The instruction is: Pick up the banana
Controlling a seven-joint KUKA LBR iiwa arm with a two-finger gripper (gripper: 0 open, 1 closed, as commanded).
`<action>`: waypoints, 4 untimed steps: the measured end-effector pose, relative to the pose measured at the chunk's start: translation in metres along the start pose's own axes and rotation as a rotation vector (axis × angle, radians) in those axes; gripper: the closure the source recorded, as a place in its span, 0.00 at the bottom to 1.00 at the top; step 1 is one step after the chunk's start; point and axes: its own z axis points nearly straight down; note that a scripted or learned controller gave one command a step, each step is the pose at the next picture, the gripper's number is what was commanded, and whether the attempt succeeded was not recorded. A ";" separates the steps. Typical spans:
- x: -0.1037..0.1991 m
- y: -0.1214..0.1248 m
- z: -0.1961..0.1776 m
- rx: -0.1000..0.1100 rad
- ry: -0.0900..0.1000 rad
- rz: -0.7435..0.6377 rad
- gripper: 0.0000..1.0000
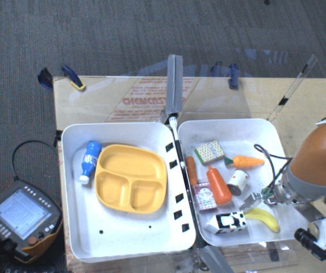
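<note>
I see the curved yellow banana beside the black-and-white cow-print box, under my gripper; its grip I cannot tell.

One camera sits high above the table and looks down at a slant. It is far enough back to take in both white bins, the left bin and the right bin, side by side, plus the dark carpet past the table's far edge. The arm comes in from the right side.
</note>
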 end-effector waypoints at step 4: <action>-0.011 -0.001 -0.001 0.000 -0.001 -0.146 0.00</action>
